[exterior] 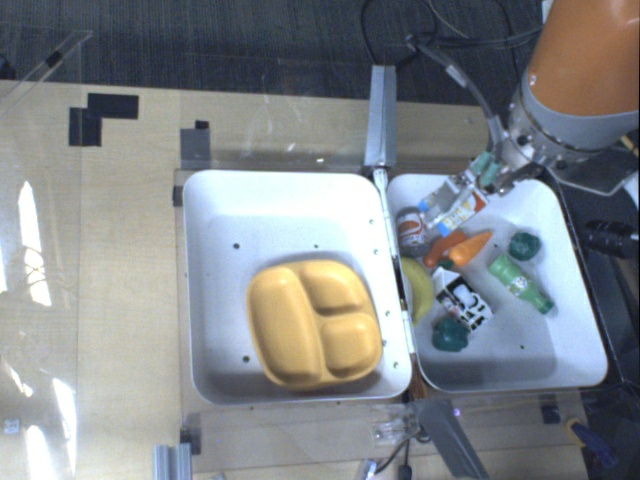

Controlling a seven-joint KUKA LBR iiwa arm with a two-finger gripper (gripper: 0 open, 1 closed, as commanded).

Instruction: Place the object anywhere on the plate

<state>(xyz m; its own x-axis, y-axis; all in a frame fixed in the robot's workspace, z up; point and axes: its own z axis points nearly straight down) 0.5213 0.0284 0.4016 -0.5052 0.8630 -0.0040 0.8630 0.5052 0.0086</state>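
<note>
A yellow plate with three compartments lies in the left bin, toward its front. My gripper reaches down from the upper right into the back left of the right bin. It hangs just above a small can and an orange carrot-shaped piece. Whether it touches either one is unclear.
The right bin also holds a yellow banana, a black-and-white patterned block, a green bottle, a dark green round piece and another dark green piece. A metal divider post stands between the bins at the back.
</note>
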